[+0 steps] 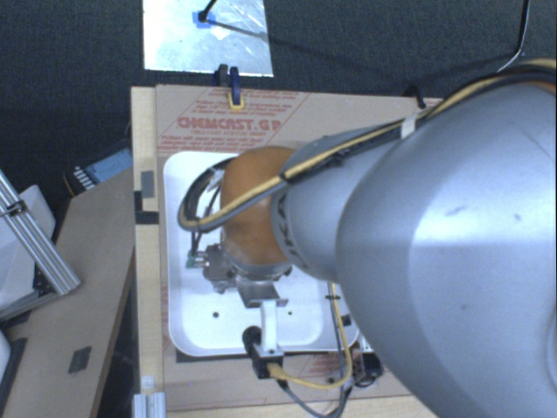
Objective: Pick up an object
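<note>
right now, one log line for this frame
arm: reaching over left bin | orange band: above bin middle | grasp: cannot tell

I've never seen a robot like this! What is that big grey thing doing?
It is a robot arm, grey with an orange band. One camera fixed above looks down at a slant, and the arm reaches in from the right. At its end is a gripper, a hand for picking things up, which hangs over a shallow white bin. Behind the bin lies a board with red print. The arm hides much of the bin, so I cannot tell what lies inside or whether anything is held.
</note>
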Robot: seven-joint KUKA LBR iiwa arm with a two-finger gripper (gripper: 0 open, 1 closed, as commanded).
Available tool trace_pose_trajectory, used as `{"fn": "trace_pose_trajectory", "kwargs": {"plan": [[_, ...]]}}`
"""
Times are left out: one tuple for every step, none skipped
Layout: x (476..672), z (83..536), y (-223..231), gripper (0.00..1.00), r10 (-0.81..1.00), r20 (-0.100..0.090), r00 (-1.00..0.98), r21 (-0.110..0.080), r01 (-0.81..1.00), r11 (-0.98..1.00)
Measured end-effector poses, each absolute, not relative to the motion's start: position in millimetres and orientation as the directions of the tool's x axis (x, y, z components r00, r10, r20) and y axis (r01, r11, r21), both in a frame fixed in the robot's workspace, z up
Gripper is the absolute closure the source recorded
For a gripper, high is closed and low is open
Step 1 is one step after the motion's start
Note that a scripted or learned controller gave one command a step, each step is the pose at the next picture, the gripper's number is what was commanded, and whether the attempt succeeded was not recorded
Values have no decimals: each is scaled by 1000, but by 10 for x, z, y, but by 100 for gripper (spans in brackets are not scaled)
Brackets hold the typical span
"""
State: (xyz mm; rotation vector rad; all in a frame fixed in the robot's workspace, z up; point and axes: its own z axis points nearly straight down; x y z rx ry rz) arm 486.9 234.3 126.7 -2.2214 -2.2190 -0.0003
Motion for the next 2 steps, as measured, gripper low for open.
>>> {"fn": "trace_pose_trajectory", "kwargs": {"plan": [[5429, 1810, 2127, 100, 1000, 1, 2, 6, 1000, -2], [4839, 2032, 2363, 100, 1000, 2, -7, -2, 1000, 7]]}}
